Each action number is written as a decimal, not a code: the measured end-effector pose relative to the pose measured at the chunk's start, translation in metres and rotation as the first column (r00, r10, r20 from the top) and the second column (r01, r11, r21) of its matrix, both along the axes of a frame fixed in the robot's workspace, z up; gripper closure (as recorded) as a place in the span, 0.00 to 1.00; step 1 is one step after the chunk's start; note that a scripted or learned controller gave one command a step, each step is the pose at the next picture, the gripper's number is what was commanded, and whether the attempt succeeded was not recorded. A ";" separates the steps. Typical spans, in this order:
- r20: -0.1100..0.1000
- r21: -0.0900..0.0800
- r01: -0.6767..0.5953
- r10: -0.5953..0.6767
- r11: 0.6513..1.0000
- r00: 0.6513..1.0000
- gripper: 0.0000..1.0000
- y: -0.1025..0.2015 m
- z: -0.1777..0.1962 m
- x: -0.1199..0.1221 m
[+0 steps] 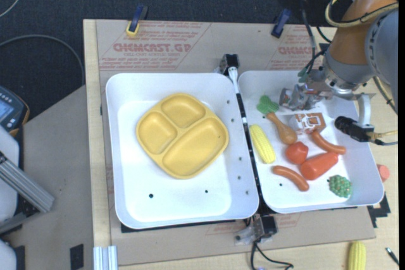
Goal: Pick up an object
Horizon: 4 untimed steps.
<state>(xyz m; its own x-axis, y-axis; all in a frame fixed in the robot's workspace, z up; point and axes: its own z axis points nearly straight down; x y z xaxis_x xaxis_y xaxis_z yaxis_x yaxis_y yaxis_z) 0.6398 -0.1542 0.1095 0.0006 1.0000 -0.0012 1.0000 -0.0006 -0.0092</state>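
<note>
Several toy foods point(297, 155) in right bin point(364, 190), below fingers point(295, 98).

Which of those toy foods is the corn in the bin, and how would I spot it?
Look in the right white bin, along its left wall. The corn cob lies there lengthwise, beside the drumstick. It is the one yellow, bumpy piece among red, orange and green ones.

**Colours on the bench**

We see two white bins point(120, 136). One holds a yellow plate point(182, 135). Beside it lie yellow corn point(261, 143), a red pepper point(318, 165), an orange sausage point(291, 177) and green broccoli point(340, 186).
</note>
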 end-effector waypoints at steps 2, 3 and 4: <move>-0.003 -0.003 0.000 0.000 1.000 1.000 1.00 -0.002 0.020 -0.001; 0.013 0.000 0.002 -0.002 1.000 1.000 1.00 0.000 0.120 -0.052; 0.007 0.001 0.003 -0.003 1.000 1.000 1.00 -0.008 0.207 -0.151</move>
<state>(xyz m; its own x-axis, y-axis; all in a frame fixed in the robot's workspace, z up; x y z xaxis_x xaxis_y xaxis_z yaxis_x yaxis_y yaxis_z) 0.4892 -0.1626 0.3163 0.0036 1.0000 0.0000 1.0000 -0.0036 -0.0021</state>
